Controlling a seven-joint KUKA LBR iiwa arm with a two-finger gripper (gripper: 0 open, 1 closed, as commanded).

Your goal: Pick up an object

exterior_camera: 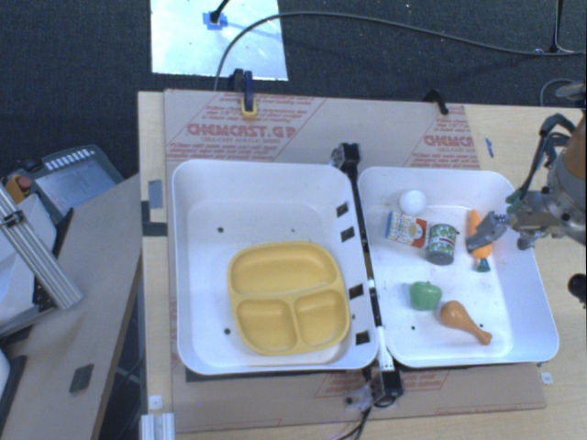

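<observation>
Two shallow white bins sit side by side on a bench. Nearest the viewer, the left bin (197,246) holds one yellow divided tray (289,296) with three compartments. The right bin (527,324) holds six small things: nearest, one toy drumstick (465,322), then one green pepper (425,293) just left of it; farther back, one small tin can (442,243), one little carton (405,228) lying beside it, one orange carrot (477,239) near the right wall, and — farthest — one white ball (413,201). The gripper (484,232) hangs over the carrot, touching or nearly so — whether it is spread or closed cannot be made out, nor any hold on the carrot.
</observation>
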